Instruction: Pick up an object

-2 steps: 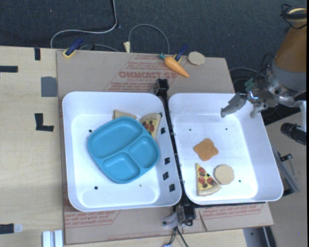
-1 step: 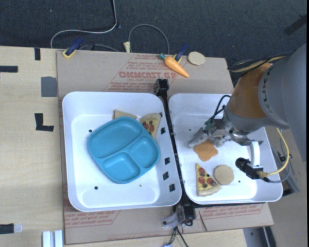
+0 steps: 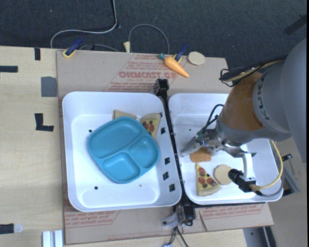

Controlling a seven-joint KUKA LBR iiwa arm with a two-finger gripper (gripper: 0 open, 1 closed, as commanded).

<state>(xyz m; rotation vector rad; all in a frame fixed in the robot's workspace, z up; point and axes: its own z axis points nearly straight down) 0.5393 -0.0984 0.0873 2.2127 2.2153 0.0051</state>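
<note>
Pizza slices (image 3: pixel 207 179), apparently two.

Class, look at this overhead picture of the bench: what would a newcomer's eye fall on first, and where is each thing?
The blue divided tray stands out first, lying in the left bin over some pizza slices. Next comes the grey arm with its orange band, reaching into the right bin, where a pizza slice lies near the front. A toy carrot rests on the cardboard behind the bins.

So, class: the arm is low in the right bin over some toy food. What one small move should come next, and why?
Probably a short straight descent onto the orange piece: the gripper sits right over it in the right bin, and the pizza slice and round cracker lie apart, nearer the front wall.
</note>
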